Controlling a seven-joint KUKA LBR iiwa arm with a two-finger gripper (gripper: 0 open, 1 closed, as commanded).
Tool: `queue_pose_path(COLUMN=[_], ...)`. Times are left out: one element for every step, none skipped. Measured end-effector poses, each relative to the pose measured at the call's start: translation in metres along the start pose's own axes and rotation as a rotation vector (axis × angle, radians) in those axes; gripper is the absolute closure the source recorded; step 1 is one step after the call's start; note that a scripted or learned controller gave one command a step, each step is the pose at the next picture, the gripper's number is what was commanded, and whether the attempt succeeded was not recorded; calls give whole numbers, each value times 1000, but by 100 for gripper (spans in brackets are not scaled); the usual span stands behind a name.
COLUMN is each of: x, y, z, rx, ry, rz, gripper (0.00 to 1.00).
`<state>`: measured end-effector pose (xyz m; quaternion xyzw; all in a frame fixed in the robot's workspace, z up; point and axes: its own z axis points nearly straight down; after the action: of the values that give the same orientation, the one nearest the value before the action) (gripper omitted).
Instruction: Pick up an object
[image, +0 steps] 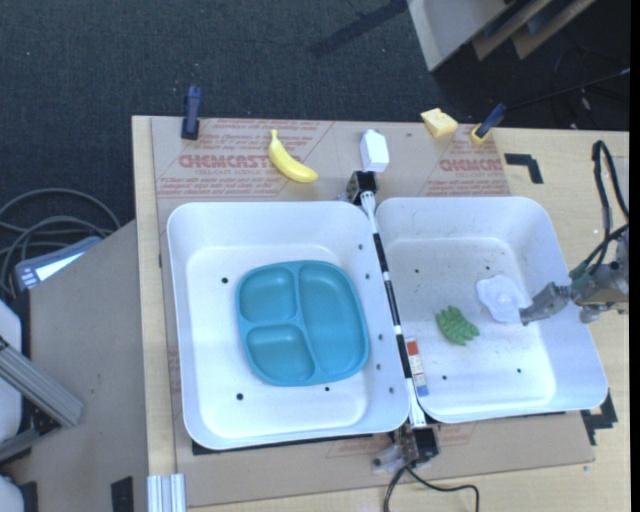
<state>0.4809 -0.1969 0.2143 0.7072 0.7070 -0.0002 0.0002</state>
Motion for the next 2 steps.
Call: queue_pose_path(x=[71,94], y=[41,42], z=[82,130], rx=[2,2], ry=[2,2], rz=[-1,-1], gripper=[0,0])
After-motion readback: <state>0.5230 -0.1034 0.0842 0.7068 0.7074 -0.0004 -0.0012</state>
